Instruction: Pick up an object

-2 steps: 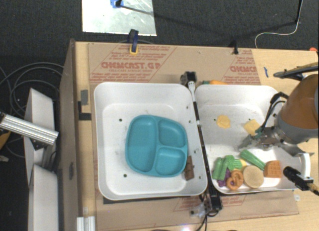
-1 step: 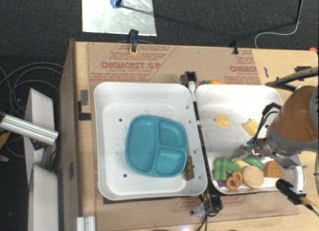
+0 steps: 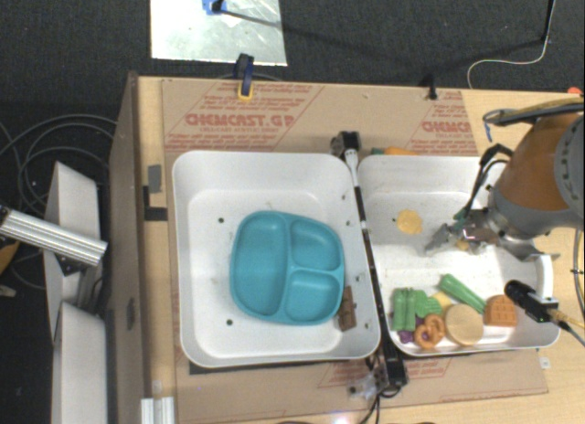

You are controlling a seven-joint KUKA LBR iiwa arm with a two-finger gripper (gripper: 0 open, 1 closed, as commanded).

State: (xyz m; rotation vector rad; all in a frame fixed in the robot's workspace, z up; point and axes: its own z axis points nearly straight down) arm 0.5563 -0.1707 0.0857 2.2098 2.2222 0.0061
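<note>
The arm (image 3: 547,175) is cut off by the right edge.

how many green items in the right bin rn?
2 that I can tell: a lumpy green piece at the near edge by the divider, and a long green piece lying diagonally to its right. The arm covers part of the right bin, so more may be hidden.

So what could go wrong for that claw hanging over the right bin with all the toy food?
The claw hangs over bare floor of the right bin, apart from the yellow piece, so a straight drop would probably grab nothing. The other toys are crowded in the near corner: green piece, round cracker, waffle. Reaching there, it may nudge neighbours or strike the bin wall.
</note>
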